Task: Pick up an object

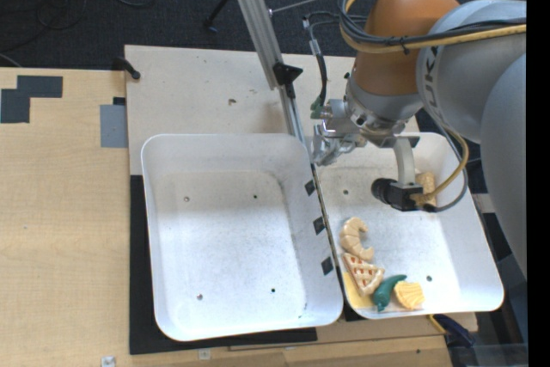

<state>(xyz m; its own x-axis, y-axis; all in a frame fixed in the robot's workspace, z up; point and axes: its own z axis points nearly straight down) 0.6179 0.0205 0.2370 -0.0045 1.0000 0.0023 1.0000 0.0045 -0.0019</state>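
gripper (330, 147) over right bin (468, 266) far-left corner | open or closed: cannot tell | pastry (356, 238), waffle (363, 275) lie front-left

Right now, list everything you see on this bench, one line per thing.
left-side bin: one, white, toward the view's left
right-side bin: one, white, beside it
croissant-shaped piece: one, pale tan, right-side bin, near the shared edge
waffle-like wedge: one, cream with red lines, just in front of the croissant-shaped piece
green piece: one, green, right-side bin's front edge
yellow piece: one, yellow, beside the green piece
metal rail: one, silver, slanting down to the bins' shared edge
arm: one, grey with an orange band, from the view's right
hand: one, metallic, above the shared edge's back end
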